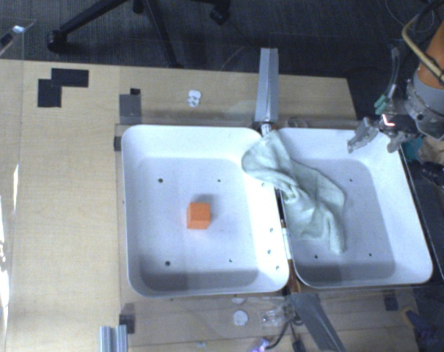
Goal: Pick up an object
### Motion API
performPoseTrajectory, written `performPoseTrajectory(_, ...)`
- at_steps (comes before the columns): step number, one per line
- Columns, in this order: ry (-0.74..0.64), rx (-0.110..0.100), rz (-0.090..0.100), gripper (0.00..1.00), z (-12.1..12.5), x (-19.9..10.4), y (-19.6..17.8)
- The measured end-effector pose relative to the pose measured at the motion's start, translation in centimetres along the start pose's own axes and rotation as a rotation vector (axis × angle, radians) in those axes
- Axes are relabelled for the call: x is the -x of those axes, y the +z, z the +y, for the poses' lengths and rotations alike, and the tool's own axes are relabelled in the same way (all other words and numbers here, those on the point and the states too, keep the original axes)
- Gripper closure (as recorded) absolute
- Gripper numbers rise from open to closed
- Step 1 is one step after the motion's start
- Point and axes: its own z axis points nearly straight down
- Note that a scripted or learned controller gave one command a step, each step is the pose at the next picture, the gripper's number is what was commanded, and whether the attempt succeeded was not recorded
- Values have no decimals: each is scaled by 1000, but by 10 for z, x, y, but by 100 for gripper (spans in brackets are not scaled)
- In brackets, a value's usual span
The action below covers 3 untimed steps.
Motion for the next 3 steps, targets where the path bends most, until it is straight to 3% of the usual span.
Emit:
performPoseTrajectory(1,-235,1,-1,0,17,16,142)
performPoseTrajectory(2,-236,7,-2,100,19,15,130)
performPoseTrajectory(3,-142,5,-2,100,50,-22,48)
